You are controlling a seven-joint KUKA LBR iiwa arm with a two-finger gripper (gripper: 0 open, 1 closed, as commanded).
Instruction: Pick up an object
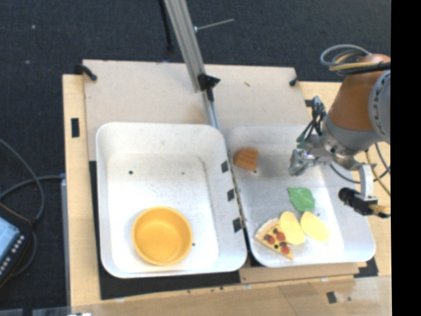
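Nearest candidate obj, the green piece (pixel 302 198), is lying in the right bin (pixel 355 242), just below the gripper (pixel 301 162). Two yellow pieces (pixel 304 228) and a pizza-slice toy (pixel 272 237) are lying just beyond it; a brown block (pixel 247 158) is sitting near the bin's left wall. Gripper is being held low over bare bin floor; whether its fingers are apart can't be told. For a clean pick, approx. vertical descent centred on one isolated obj is being advised, w/ neighbours avoided. No legible writing is being shown. A yellow bowl (pixel 162 235) is sitting in the left bin (pixel 158 137).

yellow bowl (pixel 162 235), green piece (pixel 302 198), possibly brown block (pixel 247 158)
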